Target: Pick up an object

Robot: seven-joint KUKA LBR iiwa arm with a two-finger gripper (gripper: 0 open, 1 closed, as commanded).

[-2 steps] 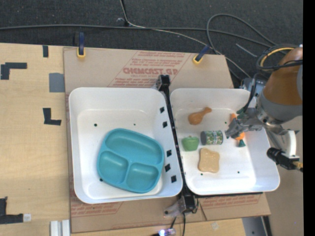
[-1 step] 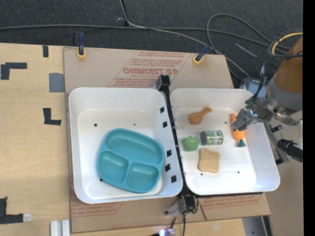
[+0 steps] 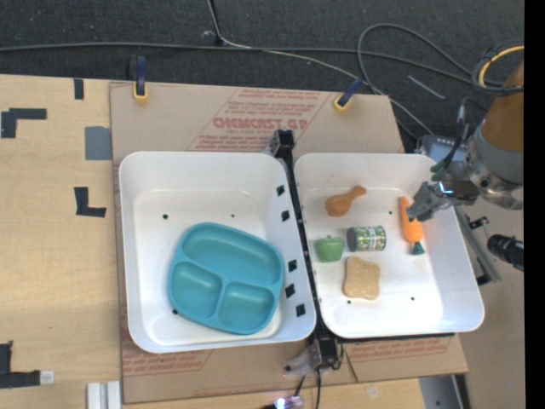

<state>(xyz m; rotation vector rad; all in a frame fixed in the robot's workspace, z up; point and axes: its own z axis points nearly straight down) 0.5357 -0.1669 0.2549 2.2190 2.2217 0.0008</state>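
Right bin, carrot seemingly touching pincer

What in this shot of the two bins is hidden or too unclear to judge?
- Tool: dark and blurred in the camera view, so whether it grips the carrot cannot be told.
- Carrot's upper end: covered by the tool.
- Can: label too small to read.
- Arm: cut off by the right edge.

My two shallow white plastic bins look smooth and faintly glossy. The teal plastic compartment tray shines softly; beneath lies matt brown printed cardboard.
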